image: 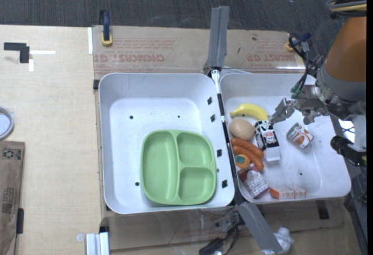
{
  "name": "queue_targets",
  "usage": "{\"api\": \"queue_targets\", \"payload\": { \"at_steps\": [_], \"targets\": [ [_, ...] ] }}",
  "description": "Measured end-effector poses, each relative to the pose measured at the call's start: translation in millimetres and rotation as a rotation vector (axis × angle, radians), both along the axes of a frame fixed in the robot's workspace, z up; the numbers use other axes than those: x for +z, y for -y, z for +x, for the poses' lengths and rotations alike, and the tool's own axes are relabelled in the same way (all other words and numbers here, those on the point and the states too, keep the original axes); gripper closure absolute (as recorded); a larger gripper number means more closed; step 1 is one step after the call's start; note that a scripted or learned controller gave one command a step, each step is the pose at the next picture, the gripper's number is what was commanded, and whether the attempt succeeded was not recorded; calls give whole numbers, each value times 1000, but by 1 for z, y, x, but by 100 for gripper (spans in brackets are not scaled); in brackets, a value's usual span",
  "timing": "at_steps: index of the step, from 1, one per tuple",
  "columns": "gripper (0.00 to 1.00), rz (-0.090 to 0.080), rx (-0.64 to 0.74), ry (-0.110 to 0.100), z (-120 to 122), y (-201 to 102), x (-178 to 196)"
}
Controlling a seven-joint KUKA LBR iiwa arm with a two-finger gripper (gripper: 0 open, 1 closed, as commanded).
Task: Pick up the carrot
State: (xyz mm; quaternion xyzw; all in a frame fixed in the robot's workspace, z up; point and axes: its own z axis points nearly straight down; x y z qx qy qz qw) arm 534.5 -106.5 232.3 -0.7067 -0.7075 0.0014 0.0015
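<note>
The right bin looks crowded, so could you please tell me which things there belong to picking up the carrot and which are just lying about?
For the job:
carrot
gripper

Lying about:
banana
egg-like brown ball
small cartons
green divided plate in the left bin

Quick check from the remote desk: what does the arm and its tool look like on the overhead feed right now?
The arm is bulky, with a rounded orange band above a grey wrist section. Black cables loop near its upper side. The tool at its end is grey metal, angular, with small dark fittings.
</note>
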Motion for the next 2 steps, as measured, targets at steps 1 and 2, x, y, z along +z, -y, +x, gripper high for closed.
{"api": "queue_targets", "payload": {
  "at_steps": [1,2],
  "targets": [
    [0,-1,433,5,61,42,12],
    [0,-1,973,8,88,73,18]
  ]
}}
